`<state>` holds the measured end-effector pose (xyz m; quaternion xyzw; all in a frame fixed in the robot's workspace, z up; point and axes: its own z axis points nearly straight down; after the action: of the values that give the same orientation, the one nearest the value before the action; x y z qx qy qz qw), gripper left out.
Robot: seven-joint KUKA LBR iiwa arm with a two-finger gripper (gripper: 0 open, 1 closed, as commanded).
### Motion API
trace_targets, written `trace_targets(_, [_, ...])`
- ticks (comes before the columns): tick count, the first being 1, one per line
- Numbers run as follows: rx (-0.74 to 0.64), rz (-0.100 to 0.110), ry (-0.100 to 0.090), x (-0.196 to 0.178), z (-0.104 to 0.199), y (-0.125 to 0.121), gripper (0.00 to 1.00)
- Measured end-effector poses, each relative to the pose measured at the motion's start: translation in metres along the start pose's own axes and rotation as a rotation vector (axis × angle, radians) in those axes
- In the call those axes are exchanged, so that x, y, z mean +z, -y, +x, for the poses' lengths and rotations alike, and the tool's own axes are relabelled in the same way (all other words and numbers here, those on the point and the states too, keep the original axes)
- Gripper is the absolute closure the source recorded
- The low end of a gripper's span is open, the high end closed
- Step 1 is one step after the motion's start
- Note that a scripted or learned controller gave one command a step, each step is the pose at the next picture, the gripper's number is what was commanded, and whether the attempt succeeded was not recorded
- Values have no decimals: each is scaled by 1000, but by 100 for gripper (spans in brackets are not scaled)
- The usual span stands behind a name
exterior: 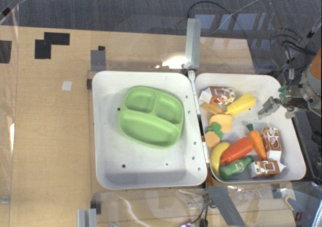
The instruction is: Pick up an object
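Brown-and-white cartons [272, 139], print illegible

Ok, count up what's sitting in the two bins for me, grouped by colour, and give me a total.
Green: 2, the divided plate in the left bin and a bottle in the right bin.
Yellow or pale orange: 4, corn, banana, two pieces.
Orange or red: 2, carrot, red bottle.
Brown-and-white cartons: 3.
Total: 11.

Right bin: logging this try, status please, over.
Gripper over right bin's right edge, nothing held. Toy food untouched; carrot nearest. Green plate alone in left bin.
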<state>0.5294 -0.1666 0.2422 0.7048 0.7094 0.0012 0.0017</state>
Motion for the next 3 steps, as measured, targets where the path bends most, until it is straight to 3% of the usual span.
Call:
trace_targets(1, [41, -27, 9, 126, -21, 3, 0])
trace_targets(2, [-90, -54, 36, 134, 2, 9, 0])
trace_targets(3, [-99, -67, 30, 120, 9, 3, 100])
